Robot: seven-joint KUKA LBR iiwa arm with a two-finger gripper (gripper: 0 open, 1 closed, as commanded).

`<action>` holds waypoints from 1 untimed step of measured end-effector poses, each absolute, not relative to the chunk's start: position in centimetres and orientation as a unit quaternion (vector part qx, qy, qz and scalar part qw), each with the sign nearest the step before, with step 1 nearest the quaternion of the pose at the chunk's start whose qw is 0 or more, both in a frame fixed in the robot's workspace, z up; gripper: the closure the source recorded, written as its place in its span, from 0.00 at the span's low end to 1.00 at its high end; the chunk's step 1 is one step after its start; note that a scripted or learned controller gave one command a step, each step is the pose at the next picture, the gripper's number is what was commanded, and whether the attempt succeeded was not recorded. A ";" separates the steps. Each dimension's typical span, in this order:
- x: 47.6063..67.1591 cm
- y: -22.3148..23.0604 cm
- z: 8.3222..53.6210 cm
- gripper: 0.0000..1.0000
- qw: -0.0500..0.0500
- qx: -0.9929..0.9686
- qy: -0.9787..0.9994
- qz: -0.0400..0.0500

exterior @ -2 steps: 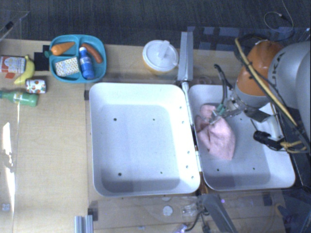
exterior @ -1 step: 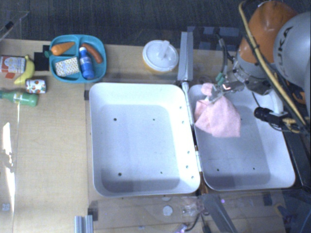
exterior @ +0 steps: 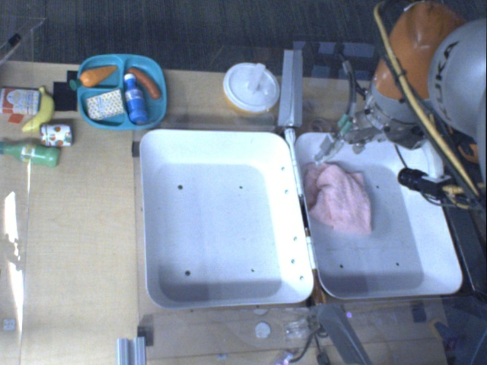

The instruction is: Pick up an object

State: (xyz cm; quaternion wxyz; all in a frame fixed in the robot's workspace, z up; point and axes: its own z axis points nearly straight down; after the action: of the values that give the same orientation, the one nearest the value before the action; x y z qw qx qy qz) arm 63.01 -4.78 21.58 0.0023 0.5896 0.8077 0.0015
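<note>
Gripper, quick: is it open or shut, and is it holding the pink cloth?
Gripper: fingers look open, holding nothing, hovering by the top edge of the pink cloth in the right bin.

arm: reached in from the right, orange band high above the right bin (exterior: 437,276) | gripper (exterior: 329,149): hung over that bin's far left corner | tilt: seemingly down-left | wrist: over bin's far edge
</note>
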 end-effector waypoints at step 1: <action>64.0 -11.0 10.1 0.00 0.001 0.677 0.736 0.000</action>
State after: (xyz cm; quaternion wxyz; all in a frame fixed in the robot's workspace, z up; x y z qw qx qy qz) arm 64.02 -11.01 10.10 0.0010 0.6768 0.7362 0.0004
